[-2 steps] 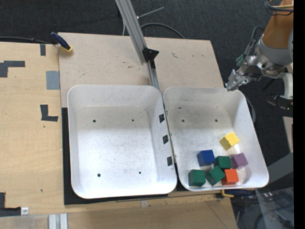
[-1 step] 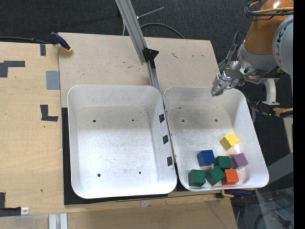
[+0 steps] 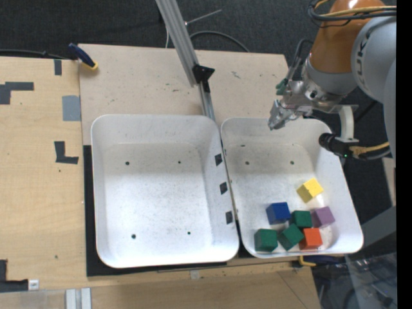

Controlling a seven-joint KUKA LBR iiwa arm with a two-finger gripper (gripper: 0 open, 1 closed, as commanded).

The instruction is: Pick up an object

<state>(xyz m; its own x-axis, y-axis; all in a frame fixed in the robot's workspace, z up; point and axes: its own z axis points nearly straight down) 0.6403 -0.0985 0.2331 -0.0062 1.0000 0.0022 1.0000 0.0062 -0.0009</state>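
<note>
No object is picked yet: the gripper (image 3: 280, 120), state indeterminate, hovers above the right bin (image 3: 257, 148), away from the blocks (image 3: 293, 227).

The arm (image 3: 380, 40) occupies the upper right of the frame, with smooth light grey casing of rounded, cylindrical form. A glossy orange band (image 3: 341, 34) wraps the segment above the wrist and catches a bright highlight. Thin dark cables (image 3: 328, 5) loop over the top of the orange section. Below it, the gripper (image 3: 280, 120) is a compact metallic grey assembly with small dark fittings. A black connector with a cable (image 3: 351, 150) projects lower down at the right edge.
</note>
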